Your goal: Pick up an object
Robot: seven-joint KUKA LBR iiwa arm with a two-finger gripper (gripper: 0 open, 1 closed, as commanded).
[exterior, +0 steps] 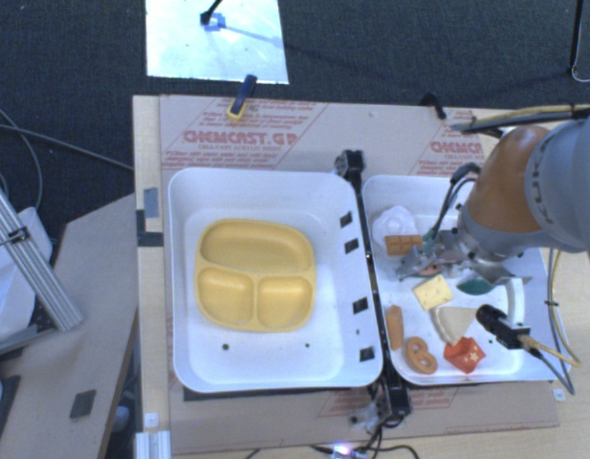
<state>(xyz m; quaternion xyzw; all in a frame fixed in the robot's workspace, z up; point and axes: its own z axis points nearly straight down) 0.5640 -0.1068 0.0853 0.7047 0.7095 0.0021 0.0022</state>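
My gripper [419, 264] is low in the right bin [534, 371], reaching in from the right. It hangs between a brown waffle piece [403, 246] just above it and a yellow cheese square [432, 292] just below it. I see nothing held in it. A white crumpled item [394, 221] lies at the bin's back left. A cream wedge [452, 322], a red block [464, 354], a pretzel [420, 356] and an orange sausage [395, 325] lie toward the front. A teal piece [474, 283] peeks out under the wrist.
The left bin [189, 256] holds a yellow divided plate [256, 273]. A black divider with clips [360, 256] runs between the bins. A yellow-handled tool [241, 98] lies on the cardboard behind them. The arm covers the right bin's back right.
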